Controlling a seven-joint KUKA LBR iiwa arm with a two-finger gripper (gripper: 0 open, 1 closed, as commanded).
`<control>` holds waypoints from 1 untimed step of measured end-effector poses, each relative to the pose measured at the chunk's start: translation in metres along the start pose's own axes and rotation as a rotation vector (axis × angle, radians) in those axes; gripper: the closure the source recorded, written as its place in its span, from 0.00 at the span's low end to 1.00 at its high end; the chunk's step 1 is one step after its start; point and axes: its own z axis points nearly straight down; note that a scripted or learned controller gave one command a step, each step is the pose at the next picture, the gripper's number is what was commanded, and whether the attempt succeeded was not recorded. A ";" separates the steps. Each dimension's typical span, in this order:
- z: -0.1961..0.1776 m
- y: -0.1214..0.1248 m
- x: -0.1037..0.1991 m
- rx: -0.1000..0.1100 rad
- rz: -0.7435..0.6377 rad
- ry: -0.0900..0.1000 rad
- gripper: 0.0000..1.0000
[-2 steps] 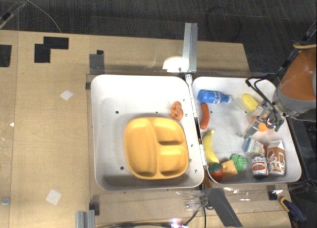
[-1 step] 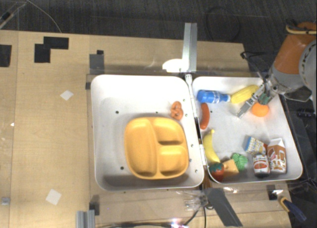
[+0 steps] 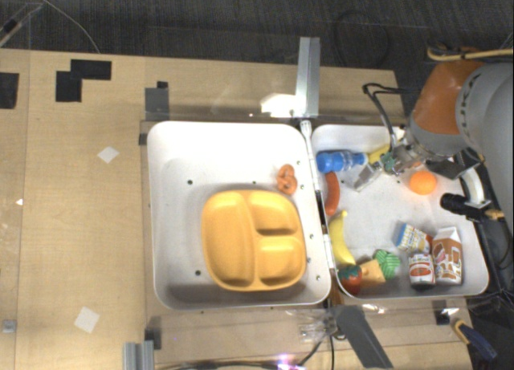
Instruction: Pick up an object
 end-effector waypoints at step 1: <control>-0.010 0.017 0.008 0.011 0.112 0.004 0.00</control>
